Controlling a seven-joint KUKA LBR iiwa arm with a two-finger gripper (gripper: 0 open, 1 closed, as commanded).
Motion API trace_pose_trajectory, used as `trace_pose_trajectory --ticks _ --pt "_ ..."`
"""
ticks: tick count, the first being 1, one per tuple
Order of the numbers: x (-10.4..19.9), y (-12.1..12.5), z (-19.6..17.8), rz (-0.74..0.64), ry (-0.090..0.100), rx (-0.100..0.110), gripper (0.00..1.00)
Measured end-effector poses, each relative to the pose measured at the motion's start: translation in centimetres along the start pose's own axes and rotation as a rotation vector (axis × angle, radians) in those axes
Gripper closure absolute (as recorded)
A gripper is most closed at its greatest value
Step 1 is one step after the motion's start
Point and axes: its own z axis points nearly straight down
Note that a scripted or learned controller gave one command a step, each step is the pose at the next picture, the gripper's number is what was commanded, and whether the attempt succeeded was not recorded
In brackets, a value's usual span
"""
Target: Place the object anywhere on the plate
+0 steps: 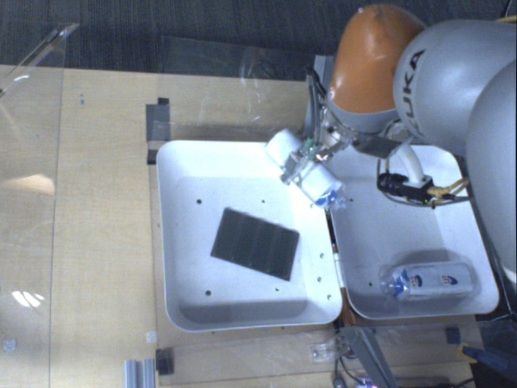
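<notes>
Two white bins (174, 217) side by side on the bench, one under the claw (300, 166) and left of it, the other (477, 293) to its right. One dark flat plate (255, 243) below-left of the claw. One clear bottle (426, 280) lying below-right of it.

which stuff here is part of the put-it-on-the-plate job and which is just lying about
Job: gripper; clear bottle seen at the gripper; dark plate in the left bin.

Lying about: second bottle lying in the right bin.
</notes>
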Motion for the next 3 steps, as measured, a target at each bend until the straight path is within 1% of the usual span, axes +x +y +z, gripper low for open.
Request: trace_pose_trajectory --ticks 1,3 --pt "1.8 -2.1 2.1 0.068 0.003 0.007 1.00" --pt "1.7 -1.8 -0.1 0.066 0.002 -0.004 1.00"
